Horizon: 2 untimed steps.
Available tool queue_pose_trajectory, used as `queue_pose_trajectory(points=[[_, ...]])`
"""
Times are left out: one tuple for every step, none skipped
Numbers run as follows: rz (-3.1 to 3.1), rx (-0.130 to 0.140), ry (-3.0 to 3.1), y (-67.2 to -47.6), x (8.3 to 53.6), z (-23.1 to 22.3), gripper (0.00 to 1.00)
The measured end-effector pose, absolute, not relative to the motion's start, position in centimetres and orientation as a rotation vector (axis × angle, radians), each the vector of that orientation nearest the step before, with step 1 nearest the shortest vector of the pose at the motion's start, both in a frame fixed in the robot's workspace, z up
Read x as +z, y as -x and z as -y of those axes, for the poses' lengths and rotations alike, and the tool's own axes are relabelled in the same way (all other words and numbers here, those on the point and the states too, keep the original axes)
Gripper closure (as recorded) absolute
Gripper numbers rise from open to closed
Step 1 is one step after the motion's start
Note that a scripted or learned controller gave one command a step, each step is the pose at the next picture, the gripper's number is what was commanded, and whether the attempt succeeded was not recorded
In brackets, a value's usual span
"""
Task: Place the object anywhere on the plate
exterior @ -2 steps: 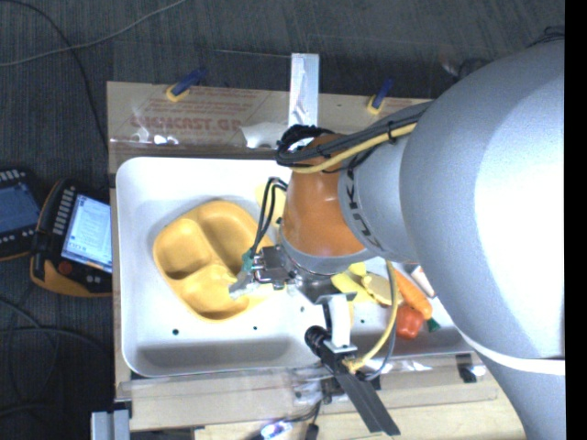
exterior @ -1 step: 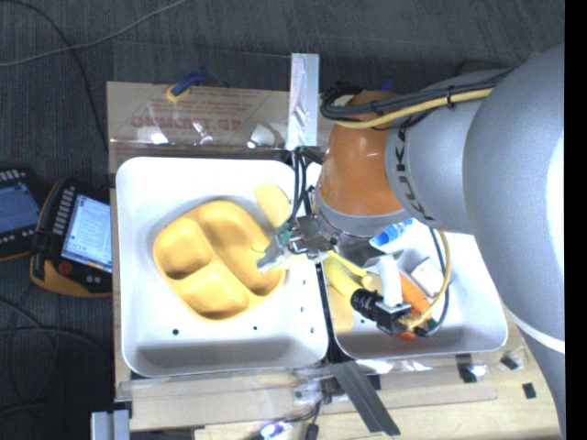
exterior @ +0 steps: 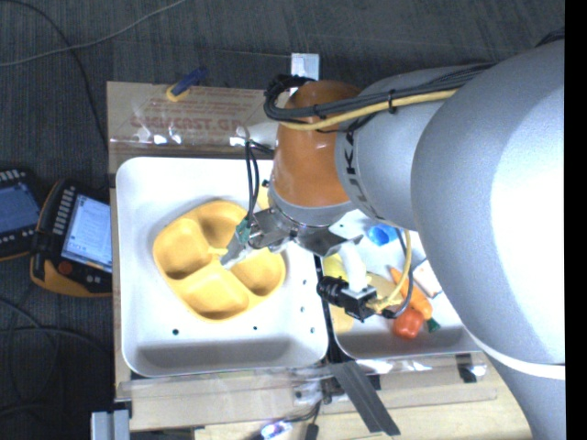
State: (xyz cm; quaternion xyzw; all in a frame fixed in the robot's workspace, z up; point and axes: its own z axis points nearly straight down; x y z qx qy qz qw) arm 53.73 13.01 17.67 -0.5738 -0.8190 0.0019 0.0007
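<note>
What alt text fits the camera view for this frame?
A grey arm with an orange band reaches from the right, its gripper over a yellow sectioned plate in the left bin. The right bin holds small toys, one of them orange.

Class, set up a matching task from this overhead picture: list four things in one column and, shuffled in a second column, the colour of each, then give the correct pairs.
Things:
1. Divided plate in the left bin
2. Left bin
3. Band above the arm's wrist
4. Carrot-like toy in the right bin

Colours:
A. white
B. orange with a green tip
C. yellow
D. plain orange-brown

Pairs: 1-C, 2-A, 3-D, 4-B
</note>
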Motion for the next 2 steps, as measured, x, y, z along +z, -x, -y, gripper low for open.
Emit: queue_pose_trajectory(points=[[2.64, 0.004, 1.701, -49.35, 22.93, -9.63, 1.0], [2.64, 0.004, 1.7, -49.35, 22.93, -9.65, 0.0]])
